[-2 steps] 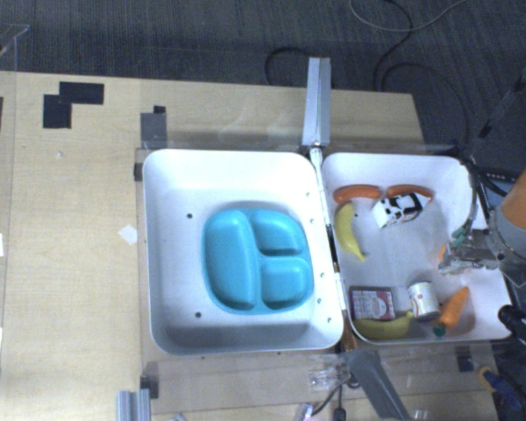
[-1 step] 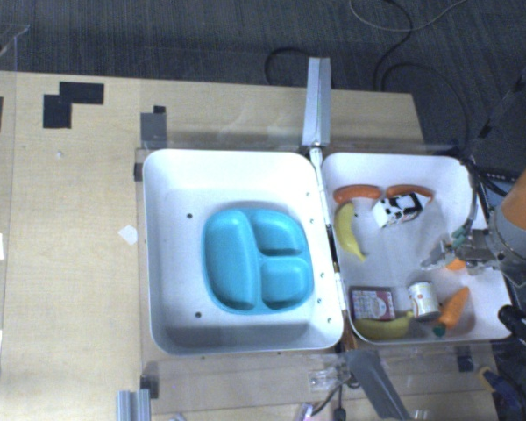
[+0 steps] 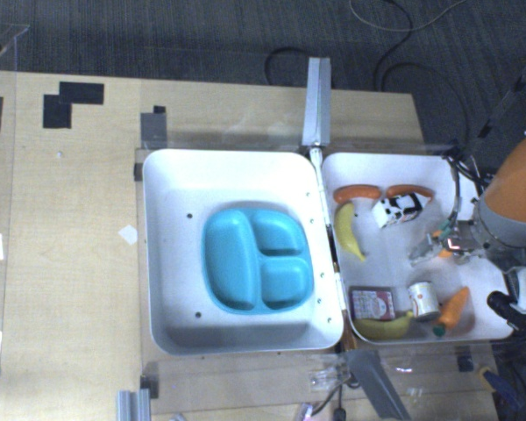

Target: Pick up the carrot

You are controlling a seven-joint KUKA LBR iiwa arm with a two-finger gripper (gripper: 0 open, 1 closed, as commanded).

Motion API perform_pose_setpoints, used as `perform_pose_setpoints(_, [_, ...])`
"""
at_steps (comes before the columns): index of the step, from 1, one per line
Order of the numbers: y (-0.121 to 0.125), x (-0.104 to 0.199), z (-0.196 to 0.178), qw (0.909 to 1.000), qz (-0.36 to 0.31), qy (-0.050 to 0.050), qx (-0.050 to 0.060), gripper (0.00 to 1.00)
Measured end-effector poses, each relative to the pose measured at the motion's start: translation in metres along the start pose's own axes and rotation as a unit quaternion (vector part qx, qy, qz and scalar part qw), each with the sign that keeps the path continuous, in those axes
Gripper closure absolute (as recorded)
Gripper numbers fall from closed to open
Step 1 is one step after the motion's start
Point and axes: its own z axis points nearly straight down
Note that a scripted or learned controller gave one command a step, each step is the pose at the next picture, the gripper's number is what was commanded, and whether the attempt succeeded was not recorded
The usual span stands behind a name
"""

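Note:
The carrot, orange with a green tip pointing down-left, lies near the front right of the right bin, next to a small silver can. My gripper hangs over the right-middle of that bin, a little behind and to the left of the carrot and apart from it. Nothing shows in its grasp. The arm's orange band is at the view's right edge.
The right bin also holds two reddish sausages, a black-and-white toy, a banana, a second banana and a small red packet. A blue divided tray sits in the left bin.

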Motion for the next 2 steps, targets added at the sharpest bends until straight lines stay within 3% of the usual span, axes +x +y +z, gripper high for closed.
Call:
perform_pose_setpoints(1, [0.061, 0.054, -0.028, 0.9972, -0.075, 0.000, 0.002, 0.00])
perform_pose_setpoints(2, [0.101, 0.063, -0.008, 0.9960, -0.089, -0.002, -0.007, 0.00])
